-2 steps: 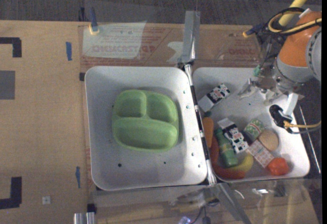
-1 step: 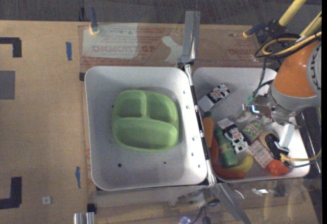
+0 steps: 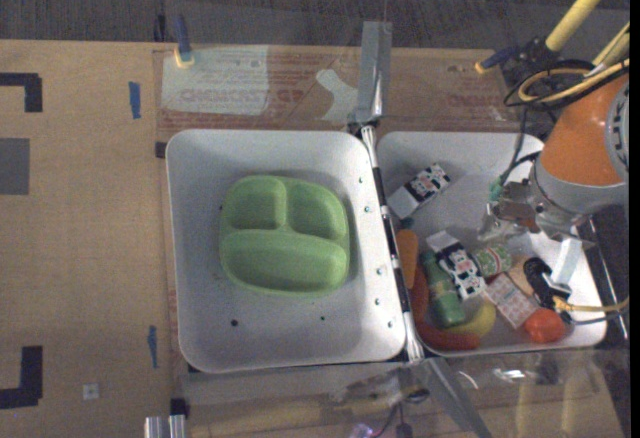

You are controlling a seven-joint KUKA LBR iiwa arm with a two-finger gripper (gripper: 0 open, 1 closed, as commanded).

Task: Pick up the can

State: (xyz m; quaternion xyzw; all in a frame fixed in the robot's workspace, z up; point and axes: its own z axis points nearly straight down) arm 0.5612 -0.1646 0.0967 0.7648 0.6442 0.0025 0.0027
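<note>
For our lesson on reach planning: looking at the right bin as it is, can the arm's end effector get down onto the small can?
Probably yes. The end effector hangs over the right bin, close above the can, whose top looks uncovered. But a cow-patterned toy and a card crowd its sides, leaving little room.

Small green can [image 3: 492,259], on side, right bin [image 3: 470,151]

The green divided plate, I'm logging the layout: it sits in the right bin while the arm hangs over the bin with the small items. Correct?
Not quite. The camera view shows the green divided plate in the left bin. The arm does hang over the right bin, where the small items lie.
</note>
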